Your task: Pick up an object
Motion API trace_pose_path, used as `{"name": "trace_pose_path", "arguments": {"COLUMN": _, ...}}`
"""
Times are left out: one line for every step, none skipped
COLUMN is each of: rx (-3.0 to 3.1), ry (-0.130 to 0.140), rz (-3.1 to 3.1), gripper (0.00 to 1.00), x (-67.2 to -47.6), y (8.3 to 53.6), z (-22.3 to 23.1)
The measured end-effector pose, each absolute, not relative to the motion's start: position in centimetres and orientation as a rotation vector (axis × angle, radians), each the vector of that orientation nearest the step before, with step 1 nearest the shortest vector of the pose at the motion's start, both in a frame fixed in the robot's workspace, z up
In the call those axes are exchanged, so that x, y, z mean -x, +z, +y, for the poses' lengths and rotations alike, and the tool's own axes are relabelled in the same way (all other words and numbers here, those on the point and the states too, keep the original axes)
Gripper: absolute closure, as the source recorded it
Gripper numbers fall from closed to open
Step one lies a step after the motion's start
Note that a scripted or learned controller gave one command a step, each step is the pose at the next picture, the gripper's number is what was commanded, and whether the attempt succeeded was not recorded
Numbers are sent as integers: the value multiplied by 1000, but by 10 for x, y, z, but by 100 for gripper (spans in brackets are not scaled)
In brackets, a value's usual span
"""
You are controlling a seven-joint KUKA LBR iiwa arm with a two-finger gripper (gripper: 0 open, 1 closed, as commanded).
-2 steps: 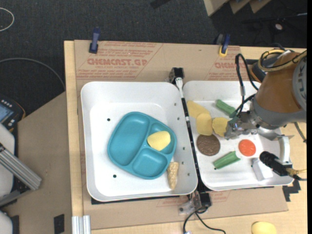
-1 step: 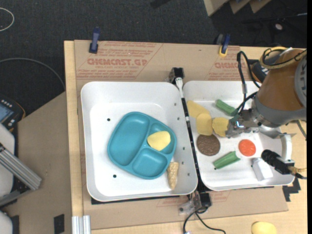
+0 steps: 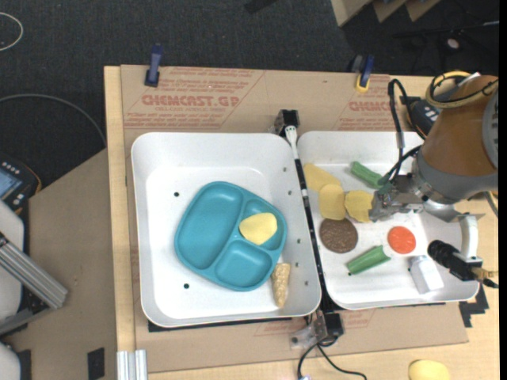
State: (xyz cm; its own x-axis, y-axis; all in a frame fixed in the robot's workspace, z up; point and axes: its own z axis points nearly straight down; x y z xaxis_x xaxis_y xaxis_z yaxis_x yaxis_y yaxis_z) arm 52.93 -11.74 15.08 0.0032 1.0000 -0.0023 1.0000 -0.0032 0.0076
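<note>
**Camera view: gripper down among the right bin's pieces, nothing seen held**

The gripper (image 3: 386, 202) sits low over the middle of the right bin (image 3: 396, 301), the arm reaching in across that bin's right edge. The wrist hides its tip, so I cannot tell whether it is spread or closed, and nothing shows clamped in it.

Closest to it are a small yellow piece (image 3: 358, 206), just beside it on the side toward the bins' shared wall, and an upper green cylinder (image 3: 366, 172) toward the far edge. Either looks the likely target, but I cannot tell which. Two more yellow pieces (image 3: 325, 190) lie nearer the shared wall. A brown disc (image 3: 338, 235), an orange disc (image 3: 401, 240) and a lower green cylinder (image 3: 367, 260) sit toward the near edge, with a white block (image 3: 424, 275) by the near right corner.

The left bin (image 3: 150, 212) holds a teal divided plate (image 3: 207, 228) with a yellow lump (image 3: 258, 227) in one compartment, and a tan piece (image 3: 280, 283) lies off the plate near the bin's near right corner.

My reading is that the step in hand is the descent or grasp itself, with no lift yet. The next move calls for closing squarely on one piece alone and rising straight up. The neighbours are crowded, so a slanted closure could nudge them or slip off.
</note>
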Motion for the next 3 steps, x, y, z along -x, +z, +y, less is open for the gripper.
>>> {"name": "trace_pose_path", "arguments": {"rx": -2219, "ry": 8, "rz": 2211, "gripper": 100, "x": -530, "y": 161, "z": -117}}
{"name": "trace_pose_path", "arguments": {"rx": -2218, "ry": 10, "rz": 2209, "gripper": 100, "x": -530, "y": 171, "z": -117}}
{"name": "trace_pose_path", "arguments": {"rx": -2216, "ry": 11, "rz": 2209, "gripper": 100, "x": -531, "y": 181, "z": -117}}
